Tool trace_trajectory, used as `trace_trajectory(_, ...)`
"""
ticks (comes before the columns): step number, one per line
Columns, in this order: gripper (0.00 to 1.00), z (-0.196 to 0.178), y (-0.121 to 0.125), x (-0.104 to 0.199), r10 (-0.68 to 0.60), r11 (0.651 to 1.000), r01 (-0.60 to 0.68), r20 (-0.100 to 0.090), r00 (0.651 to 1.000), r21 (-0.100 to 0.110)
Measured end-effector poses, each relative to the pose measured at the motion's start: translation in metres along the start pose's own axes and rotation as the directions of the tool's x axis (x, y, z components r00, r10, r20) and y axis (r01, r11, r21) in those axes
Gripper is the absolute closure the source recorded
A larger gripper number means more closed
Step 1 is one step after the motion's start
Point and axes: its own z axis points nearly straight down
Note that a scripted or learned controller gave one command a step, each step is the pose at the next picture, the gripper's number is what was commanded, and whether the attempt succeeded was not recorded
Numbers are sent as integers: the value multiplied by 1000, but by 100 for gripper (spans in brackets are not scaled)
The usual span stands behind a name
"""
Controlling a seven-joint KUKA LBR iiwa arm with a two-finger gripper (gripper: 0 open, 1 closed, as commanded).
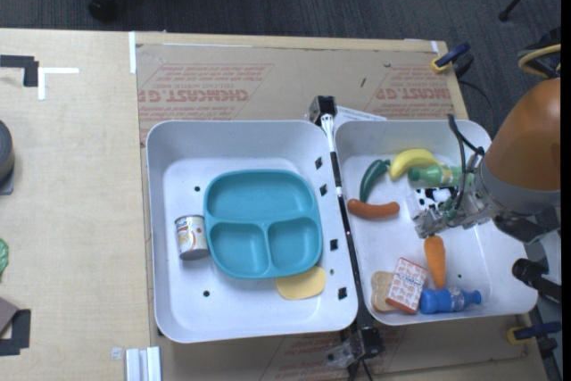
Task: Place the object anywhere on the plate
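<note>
In the left bin [161, 192] a small tin can [191, 238] lies near the left wall, just beside the teal plate [263, 223], a three-compartment tray sitting in the middle of that bin. A flat yellow piece [301, 284] pokes out from under the plate's lower right corner, touching its rim. Across the divider, the right bin [375, 134] carries the toy food: a green pepper [373, 178] curves down near the upper left, a reddish sausage [373, 210] lies just below it, and a yellow banana [412, 160] sits to their right against a green item I can only partly make out. Lower in the bin a slice of bread [383, 290] lies under a small red-and-white carton [407, 285], with a blue bottle [449, 300] on its side just right of them. An orange carrot [434, 258] lies upright in the picture between the carton and the gripper [439, 211], which hangs low over the middle of the right bin, right above the carrot's upper end and beside a black-and-white object [434, 197]. From this slant its tip is a tangle of metal and cable, so whether it is spread or closed cannot be told, and nothing is clearly seen in its grasp. The grey arm [522, 192] with its orange band reaches in from the right.
</note>
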Motion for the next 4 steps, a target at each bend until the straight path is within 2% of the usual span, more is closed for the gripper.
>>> trace_trajectory(1, 100, -122, 19, 60, 30, 1000, -30, 2, 1000, 0)
trace_trajectory(2, 100, -77, 37, 132, 115, 993, -115, 0, 993, 4)
trace_trajectory(3, 100, -24, 97, 213, 226, 974, -226, 1, 974, 8)
trace_trajectory(4, 100, -101, 119, 269, 276, 961, -276, 3, 961, 6)
